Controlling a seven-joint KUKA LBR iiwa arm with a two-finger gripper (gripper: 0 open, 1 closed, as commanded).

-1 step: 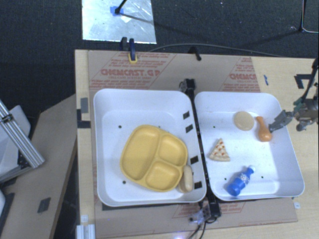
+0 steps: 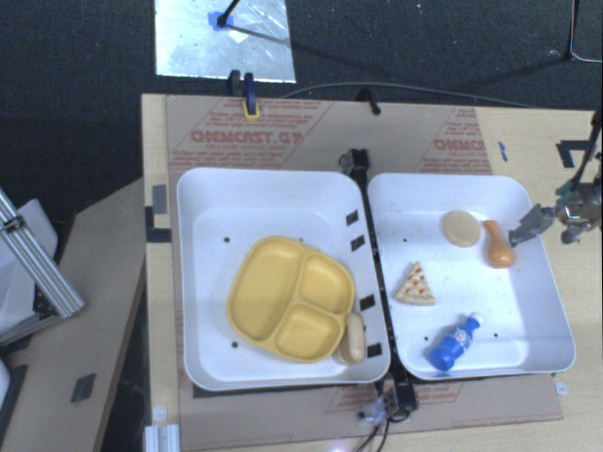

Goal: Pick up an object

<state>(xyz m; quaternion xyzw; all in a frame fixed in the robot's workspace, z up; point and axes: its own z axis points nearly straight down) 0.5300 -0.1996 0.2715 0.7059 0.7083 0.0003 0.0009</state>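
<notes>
Looking down on the bench, you see two shallow white bins set side by side, the left bin and the right bin, parted by a dark seam with black clips.

Right bin: four loose items lie on its floor, all apart from one another except the first two, which sit just beside each other.
- A round tan disc rests toward the far side.
- An orange drumstick-shaped toy lies just right of the disc, its narrow end pointing far.
- A pizza-slice toy sits near the seam, left of centre.
- A small blue bottle lies tilted on its side toward the near wall.

Left bin: a yellow divided tray fills much of the floor, and a pale oval piece touches the tray's near right corner, close to the seam.

The gripper enters at the right edge of the view, over the right bin's right wall, with a dark finger pointing toward the drumstick toy but apart from it. You cannot tell from this view whether the pincer is spread or closed; nothing shows between its fingers.

Beyond the bins, a shiny metal sheet lies on the dark floor, and a grey metal rail leans at the left edge.
</notes>
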